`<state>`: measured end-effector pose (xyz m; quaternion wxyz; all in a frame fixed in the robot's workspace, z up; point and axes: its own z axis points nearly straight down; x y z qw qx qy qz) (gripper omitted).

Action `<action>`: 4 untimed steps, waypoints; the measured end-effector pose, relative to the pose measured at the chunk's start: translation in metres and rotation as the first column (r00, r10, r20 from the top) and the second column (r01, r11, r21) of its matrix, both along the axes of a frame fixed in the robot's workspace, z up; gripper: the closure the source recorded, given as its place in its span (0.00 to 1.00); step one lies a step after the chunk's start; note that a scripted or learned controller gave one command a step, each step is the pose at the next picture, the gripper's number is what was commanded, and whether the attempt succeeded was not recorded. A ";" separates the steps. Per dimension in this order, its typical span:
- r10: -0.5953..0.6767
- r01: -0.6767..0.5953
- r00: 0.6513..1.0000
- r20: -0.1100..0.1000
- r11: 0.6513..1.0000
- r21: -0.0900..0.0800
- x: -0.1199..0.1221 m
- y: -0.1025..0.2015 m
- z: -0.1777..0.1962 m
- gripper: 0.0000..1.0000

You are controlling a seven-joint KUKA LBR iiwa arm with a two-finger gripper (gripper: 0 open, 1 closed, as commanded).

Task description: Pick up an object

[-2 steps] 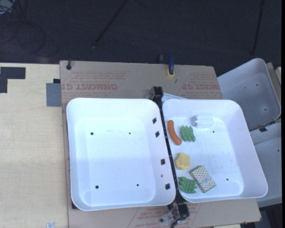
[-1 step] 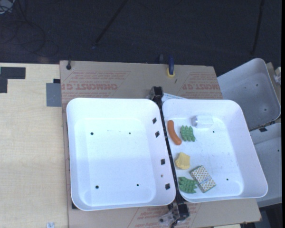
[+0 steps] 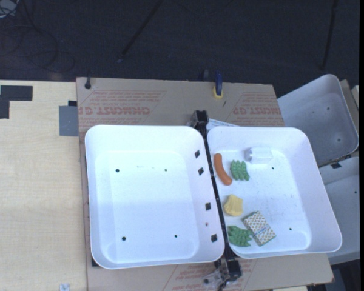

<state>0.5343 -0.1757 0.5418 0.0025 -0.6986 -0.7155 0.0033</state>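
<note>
Six small things lie in the right bin (image 3: 312, 162), all crowded toward its left wall next to the seam with the left bin (image 3: 97, 162). An orange sausage (image 3: 222, 168) lies lengthwise just beside that wall, with a green piece (image 3: 239, 170) touching or nearly touching its right side. A pale clear item (image 3: 258, 154) sits a little above them, hard to make out against the white floor. Lower down is a yellow lump (image 3: 233, 205), then a second green piece (image 3: 239, 235) pressed against a patterned box (image 3: 259, 228) that lies tilted. Any of these could be the thing to pick. The bins are joined by black clips (image 3: 201, 171) along the seam and rest on a cardboard sheet (image 3: 139, 105), probably to keep them from sliding. How far the pincer stands open, and whether it has anything, I cannot tell. The right half of the right bin offers free room for coming down from that side. The sausage looks awkward, being so close to the wall. The yellow lump stands apart from its neighbours and seems the easier choice.
</note>
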 end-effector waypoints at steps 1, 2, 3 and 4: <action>0.000 0.000 1.000 -0.001 1.000 0.001 0.000 0.000 0.000 0.00; 0.007 -0.007 1.000 -0.002 1.000 0.000 0.001 0.001 0.009 1.00; 0.008 -0.008 1.000 -0.003 1.000 0.001 0.001 0.001 0.009 0.00; 0.014 -0.014 1.000 -0.004 1.000 0.000 0.002 0.002 0.019 1.00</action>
